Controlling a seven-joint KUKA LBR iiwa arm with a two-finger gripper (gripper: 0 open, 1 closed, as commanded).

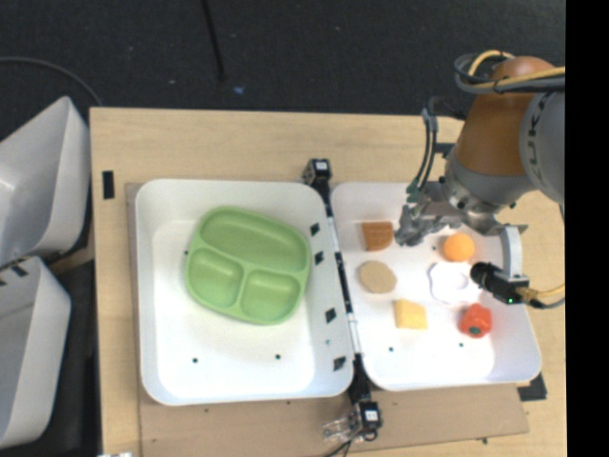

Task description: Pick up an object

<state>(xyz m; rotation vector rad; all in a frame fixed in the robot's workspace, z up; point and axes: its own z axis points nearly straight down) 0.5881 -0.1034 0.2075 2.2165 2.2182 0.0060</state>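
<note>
I see a pale wooden bench [238,141] carrying two shallow white plastic bins side by side, touching along their inner edges. The left bin [162,350] and the right bin [438,365] both rest flat on the board. Small black clips [317,170] sit at the seam between them, at both ends.

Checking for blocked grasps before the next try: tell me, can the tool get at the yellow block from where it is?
Probably yes. The yellow block lies apart from the round tan piece and the red item, with nothing on top of it, and the tool hangs over the same right bin.
</note>
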